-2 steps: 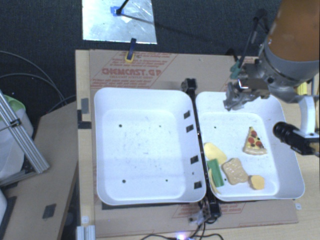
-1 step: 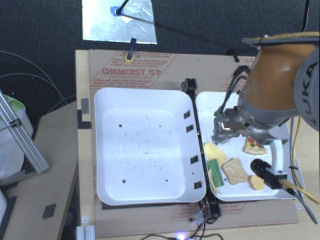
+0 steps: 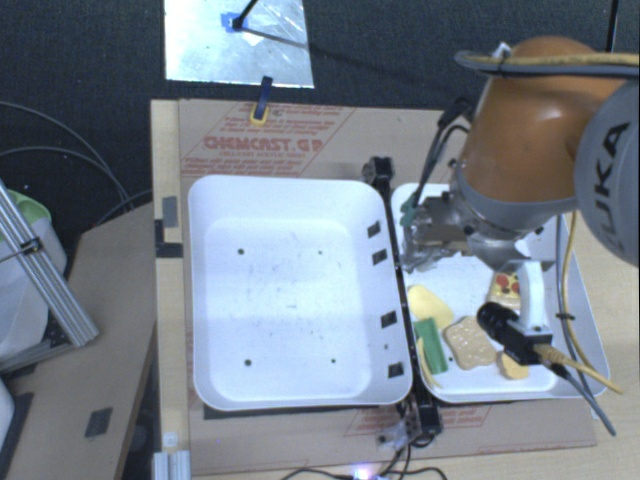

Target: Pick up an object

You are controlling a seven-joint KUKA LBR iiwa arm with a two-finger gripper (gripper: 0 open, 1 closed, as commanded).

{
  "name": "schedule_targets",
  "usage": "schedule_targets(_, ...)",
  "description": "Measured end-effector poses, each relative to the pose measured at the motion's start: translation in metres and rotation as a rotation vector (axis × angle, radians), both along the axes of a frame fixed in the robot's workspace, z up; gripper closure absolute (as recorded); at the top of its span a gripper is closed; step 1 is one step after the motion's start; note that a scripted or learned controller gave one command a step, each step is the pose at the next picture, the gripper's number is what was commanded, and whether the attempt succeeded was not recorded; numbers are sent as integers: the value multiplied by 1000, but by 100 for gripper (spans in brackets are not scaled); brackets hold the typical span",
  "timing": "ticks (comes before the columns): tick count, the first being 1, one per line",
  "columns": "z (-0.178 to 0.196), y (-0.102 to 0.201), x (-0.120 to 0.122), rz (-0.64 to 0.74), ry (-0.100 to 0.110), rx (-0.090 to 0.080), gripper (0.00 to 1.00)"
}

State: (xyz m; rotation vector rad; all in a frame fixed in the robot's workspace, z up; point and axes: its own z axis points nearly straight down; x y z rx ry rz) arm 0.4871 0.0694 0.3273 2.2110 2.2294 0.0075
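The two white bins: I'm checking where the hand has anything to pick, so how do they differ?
The right bin holds several items, among them a green block and a tan cracker; the left bin shows a bare floor. The arm hangs over the right bin and hides much of it; the left bin lies in full sight. Both are shallow, white and side by side.

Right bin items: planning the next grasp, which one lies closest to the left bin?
The green block, lying along the right bin's left wall; the cracker and yellow piece sit farther right.
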Motion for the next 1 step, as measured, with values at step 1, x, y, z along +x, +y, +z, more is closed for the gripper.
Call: schedule_targets(1, 101, -58, 1, -11, -11, -2, 100)
